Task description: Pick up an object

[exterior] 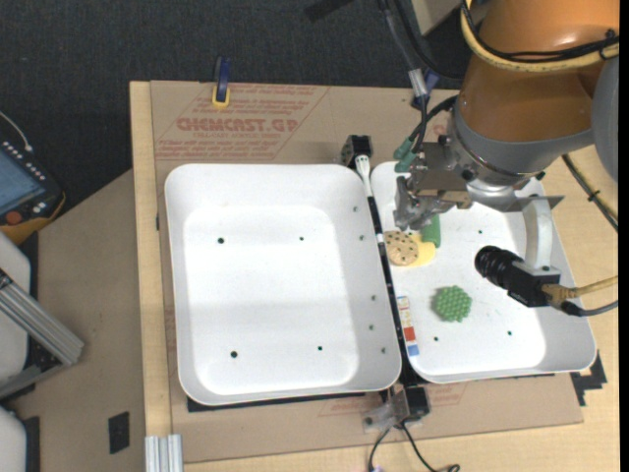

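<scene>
Two white bins side by side on a cardboard sheet (246,116): left bin (265,293), right bin (491,352). All the pickable stuff sitting in the right bin. Grey-and-orange arm (531,57) reaching in from the right. Gripper (413,222) hanging low over that bin's upper-left part, close to the wall shared with the left bin. Just below it in view, a tan disc (399,248) with holes, touching a yellow piece (425,255). Green strip (433,230) poking out beside the gripper, partly hidden. Bumpy green ball (452,304) lower down, apart from the others. Open or clamped? Can't tell from this angle.
</scene>
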Motion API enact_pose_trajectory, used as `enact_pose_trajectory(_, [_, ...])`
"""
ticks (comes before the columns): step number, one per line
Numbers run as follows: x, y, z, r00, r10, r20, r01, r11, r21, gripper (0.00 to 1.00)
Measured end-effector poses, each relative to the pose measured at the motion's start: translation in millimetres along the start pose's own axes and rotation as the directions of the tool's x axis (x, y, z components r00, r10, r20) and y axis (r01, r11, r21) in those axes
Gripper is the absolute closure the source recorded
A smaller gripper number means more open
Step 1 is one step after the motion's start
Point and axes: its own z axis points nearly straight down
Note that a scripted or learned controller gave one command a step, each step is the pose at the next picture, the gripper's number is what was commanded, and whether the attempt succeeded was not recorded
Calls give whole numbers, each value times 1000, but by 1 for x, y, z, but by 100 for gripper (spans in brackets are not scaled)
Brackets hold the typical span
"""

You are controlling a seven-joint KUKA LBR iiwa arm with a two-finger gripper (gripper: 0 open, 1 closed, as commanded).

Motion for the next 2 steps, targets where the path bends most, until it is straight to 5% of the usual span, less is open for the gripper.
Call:
enact_pose_trajectory(1, [-46, -27, 17, 1000, 11, 1, -11, 1000, 2, 100])
enact_pose_trajectory(2, [-17, -27, -40, 1000, 3, 0, -3, 1000, -10, 100])
